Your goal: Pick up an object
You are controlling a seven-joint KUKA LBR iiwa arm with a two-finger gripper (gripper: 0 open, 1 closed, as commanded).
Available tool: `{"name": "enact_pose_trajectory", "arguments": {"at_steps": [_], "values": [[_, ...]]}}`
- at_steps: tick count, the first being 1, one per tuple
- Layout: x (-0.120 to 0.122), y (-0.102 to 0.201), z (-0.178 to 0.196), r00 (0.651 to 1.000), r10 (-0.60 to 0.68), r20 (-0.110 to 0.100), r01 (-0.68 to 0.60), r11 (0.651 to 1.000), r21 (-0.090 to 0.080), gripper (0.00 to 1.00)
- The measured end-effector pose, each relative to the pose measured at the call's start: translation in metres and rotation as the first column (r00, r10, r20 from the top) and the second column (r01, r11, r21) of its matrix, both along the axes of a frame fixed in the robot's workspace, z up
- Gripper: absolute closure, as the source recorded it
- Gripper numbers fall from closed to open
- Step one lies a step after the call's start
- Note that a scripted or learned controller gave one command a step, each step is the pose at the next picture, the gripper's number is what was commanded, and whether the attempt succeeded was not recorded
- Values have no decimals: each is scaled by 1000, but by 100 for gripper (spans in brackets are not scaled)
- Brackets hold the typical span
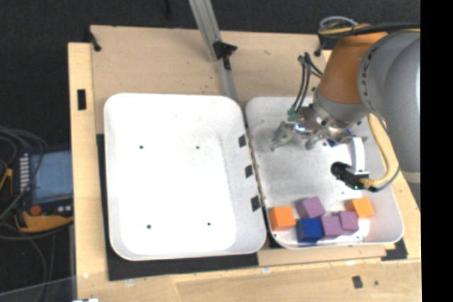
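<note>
Camera view: end effector point(294, 136) above right bin point(283, 173), blocks point(311, 219) apart.

A single fixed camera looks down at a slant from above the pale wooden bench point(177, 60). It stands far enough back to take in both shallow white plastic bins, the left one point(117, 152) and the right one point(283, 173), with dark floor beyond. The grey arm's two-finger gripper point(297, 138) sits right of centre.
</note>
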State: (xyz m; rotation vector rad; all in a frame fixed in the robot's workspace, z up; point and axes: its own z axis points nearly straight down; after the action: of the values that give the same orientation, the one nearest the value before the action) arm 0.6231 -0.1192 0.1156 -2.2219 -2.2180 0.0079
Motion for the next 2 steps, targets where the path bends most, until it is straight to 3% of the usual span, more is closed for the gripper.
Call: {"name": "enact_pose_trajectory", "arguments": {"at_steps": [1,2], "values": [[0,-2,-19,1000,-3,4,3,1000,-1,0],[1,-2,-7,1000,-8,9,8,1000,1,100]]}}
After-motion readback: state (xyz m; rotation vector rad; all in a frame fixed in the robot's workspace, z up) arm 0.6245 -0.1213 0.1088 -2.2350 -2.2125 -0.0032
